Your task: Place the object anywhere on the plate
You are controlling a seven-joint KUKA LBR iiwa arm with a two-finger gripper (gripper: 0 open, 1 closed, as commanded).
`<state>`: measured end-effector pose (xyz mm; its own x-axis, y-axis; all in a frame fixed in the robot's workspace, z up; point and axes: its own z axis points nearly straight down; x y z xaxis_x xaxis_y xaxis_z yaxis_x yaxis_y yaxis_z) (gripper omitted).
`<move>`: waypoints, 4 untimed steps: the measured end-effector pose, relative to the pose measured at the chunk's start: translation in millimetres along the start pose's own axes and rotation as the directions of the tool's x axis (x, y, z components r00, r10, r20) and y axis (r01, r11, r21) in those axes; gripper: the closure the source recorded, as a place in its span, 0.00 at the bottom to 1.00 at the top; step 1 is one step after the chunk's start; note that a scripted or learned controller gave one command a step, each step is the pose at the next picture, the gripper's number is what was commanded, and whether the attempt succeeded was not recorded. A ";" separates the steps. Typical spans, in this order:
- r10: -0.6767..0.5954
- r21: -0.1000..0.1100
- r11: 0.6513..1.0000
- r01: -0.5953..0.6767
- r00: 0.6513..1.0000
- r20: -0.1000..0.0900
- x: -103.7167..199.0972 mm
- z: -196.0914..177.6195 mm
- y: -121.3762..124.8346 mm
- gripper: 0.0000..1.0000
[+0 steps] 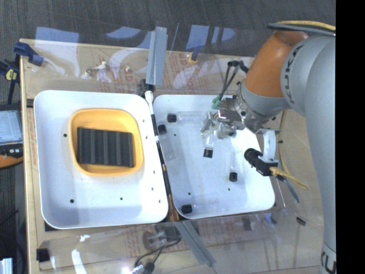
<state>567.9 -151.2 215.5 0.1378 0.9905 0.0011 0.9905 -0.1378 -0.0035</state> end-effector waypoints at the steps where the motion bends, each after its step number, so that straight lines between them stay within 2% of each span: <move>1: -0.232 -0.001 0.973 0.232 0.973 0.002 66.4 -26.7 25.9 1.00; 2: -0.552 0.002 0.834 0.552 0.834 0.000 75.0 24.7 28.4 1.00; 3: -0.729 0.003 0.685 0.729 0.685 0.000 140.7 24.8 6.0 1.00; 4: -0.728 0.003 0.685 0.728 0.685 0.000 140.1 24.7 6.1 0.00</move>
